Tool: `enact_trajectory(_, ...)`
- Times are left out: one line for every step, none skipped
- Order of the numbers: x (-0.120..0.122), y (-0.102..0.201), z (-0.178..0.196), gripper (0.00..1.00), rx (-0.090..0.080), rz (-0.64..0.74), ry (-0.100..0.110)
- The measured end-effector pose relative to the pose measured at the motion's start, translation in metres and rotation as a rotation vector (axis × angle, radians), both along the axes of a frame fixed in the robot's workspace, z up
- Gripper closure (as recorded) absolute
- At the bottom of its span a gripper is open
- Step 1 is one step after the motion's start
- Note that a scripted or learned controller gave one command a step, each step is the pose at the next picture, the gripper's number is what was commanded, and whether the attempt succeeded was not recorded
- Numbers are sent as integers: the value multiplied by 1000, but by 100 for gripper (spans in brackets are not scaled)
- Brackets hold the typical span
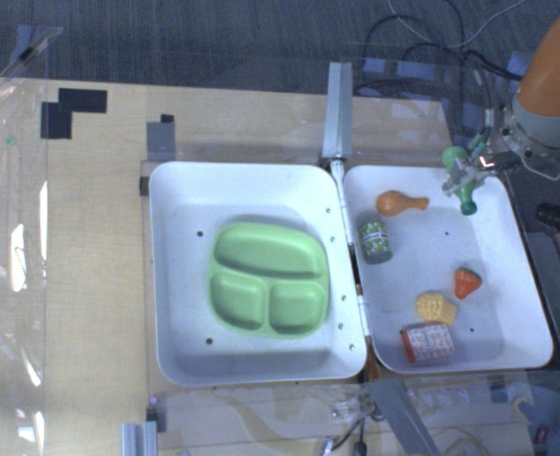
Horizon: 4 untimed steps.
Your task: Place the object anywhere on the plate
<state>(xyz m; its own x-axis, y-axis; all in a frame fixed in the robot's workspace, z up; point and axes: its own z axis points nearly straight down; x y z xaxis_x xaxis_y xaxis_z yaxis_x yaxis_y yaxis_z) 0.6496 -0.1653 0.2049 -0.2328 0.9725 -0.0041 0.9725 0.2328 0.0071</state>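
Landmark: the right bin; all places read off it, near edge first

Near edge of right bin: red-and-white can lying on its side. Just beyond it, yellow corn piece; red strawberry-like piece beside that, toward the bin's right wall

Mid bin, against its left wall: small green-labelled can, long axis running near-to-far

Far part of bin: orange drumstick-shaped toy, long axis across the bin, thick end left, thin end pointing right toward the arm

Far right corner of bin: the jaws, with green tips, hang over the rim. Nothing seen between them; released or clenched, cannot tell

Which object is the task's is not marked. The drumstick lies nearest, just left of the jaws

Across the bin's left wall, in the neighbouring bin: green plate, three compartments, nothing on it. Any carry must go left over the divider
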Motion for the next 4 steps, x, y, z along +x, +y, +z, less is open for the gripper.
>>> enact_trajectory(-4,73,-61,100,4,-158,3)
enact_trajectory(-85,133,-19,100,4,-113,2)
enact_trajectory(-55,233,-20,100,3,137,3)
enact_trajectory(-55,232,-19,0,3,137,3)
